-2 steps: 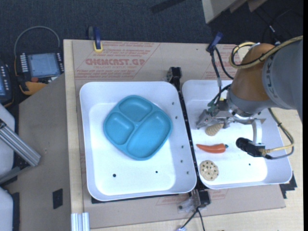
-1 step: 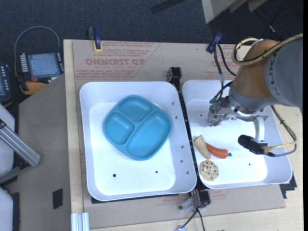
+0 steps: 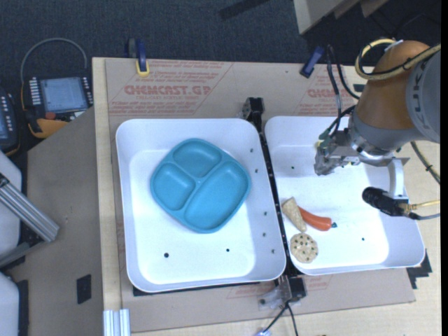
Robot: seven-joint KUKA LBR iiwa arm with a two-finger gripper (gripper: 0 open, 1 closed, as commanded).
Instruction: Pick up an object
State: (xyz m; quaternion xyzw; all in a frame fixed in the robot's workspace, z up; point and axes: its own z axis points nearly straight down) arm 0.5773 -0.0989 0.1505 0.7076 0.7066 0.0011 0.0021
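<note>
1. You cannot tell from this slant whether the gripper [image 3: 326, 161] is parted or closed; nothing shows between its tips.
2. You see it hanging over the upper part of the right bin [image 3: 399, 250].
3. Your targets lie near that bin's lower left: a beige wedge [image 3: 294, 214] touching an orange carrot [image 3: 317, 220], with a speckled cracker [image 3: 304, 246] just below.
4. A blue divided plate [image 3: 201, 185] sits in the left bin [image 3: 140, 250].

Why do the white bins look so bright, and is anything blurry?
In the camera view, overhead light makes the left white bin and right white bin glow brightly, nearly washing out their floors; the blue divided plastic plate casts only a soft shadow. The grey two-finger gripper looks a bit smeared, while the orange toy carrot stays fairly sharp.
</note>
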